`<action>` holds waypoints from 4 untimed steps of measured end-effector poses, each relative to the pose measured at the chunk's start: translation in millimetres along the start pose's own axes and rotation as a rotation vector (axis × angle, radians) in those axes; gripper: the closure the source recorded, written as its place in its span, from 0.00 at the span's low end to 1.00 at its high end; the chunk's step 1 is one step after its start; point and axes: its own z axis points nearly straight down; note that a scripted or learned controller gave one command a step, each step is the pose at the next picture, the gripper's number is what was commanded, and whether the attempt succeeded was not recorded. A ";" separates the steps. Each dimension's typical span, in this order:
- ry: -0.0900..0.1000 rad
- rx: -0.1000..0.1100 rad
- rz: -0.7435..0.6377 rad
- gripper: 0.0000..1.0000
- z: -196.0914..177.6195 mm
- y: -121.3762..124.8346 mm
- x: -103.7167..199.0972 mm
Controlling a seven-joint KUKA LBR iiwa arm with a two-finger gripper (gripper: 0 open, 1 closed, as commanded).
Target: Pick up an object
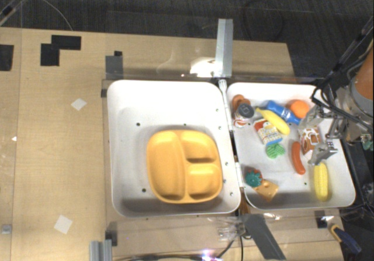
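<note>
Gripper: the two-finger metal gripper point(320, 144) hangs low over the right side of the right-hand shallow white bin point(350, 195); its fingers look parted, with nothing seen between them.
Nearest targets: a long red sausage-shaped toy point(298, 157) lies just left of the fingertips, and a yellow plastic corn cob point(321, 181) lies just below them, towards the bin's near edge.
Other pieces: a yellow plastic banana point(274, 121) rests across a blue toy point(283, 111), beside an orange ball point(300, 108); a small teal toy point(253, 178) and a tan wedge point(267, 190) sit at the near-left corner.
Left bin: holds a yellow divided plastic tray point(184, 165), well apart from the gripper.
Step in hand: settling on one piece and closing on it.
Doing it well: I'd favour the corn cob, since it lies apart from its neighbours; straddle it across its narrow width, drop fully, then close.
Risk: closing between cob and sausage may nudge both and catch neither.
</note>
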 end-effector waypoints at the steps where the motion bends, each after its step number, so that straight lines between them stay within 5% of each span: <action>1: 0.002 0.001 0.163 0.00 69.5 -52.6 23.3; 2: -0.014 0.007 -0.001 0.00 -137.6 -52.3 28.6; 3: 0.002 -0.001 -0.137 0.00 -32.8 -50.7 17.4; 4: -0.001 -0.001 0.068 0.00 147.5 20.0 22.5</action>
